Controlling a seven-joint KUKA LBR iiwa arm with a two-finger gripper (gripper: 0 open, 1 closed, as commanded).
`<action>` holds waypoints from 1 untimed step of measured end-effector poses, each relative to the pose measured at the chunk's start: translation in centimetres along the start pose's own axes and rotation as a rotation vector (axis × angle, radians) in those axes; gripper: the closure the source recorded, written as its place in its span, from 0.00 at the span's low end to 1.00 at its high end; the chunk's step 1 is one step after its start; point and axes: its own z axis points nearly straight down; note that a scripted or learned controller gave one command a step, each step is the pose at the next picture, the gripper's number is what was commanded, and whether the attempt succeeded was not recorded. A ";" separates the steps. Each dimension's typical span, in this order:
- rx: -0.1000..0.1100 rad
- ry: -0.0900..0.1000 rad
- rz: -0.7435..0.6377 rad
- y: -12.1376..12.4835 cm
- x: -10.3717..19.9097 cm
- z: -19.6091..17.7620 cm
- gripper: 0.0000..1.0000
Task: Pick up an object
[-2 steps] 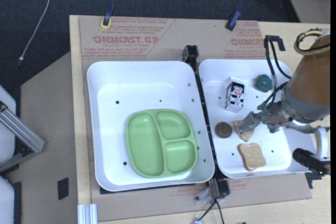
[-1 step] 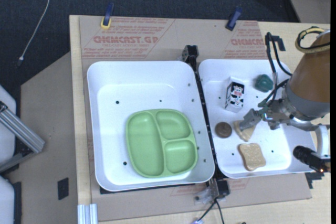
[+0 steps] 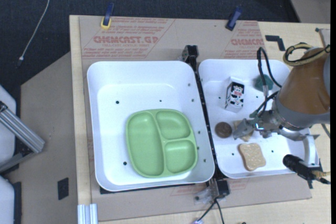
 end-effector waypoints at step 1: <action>-0.007 -0.001 -0.001 0.0 0.0 4.0 0.00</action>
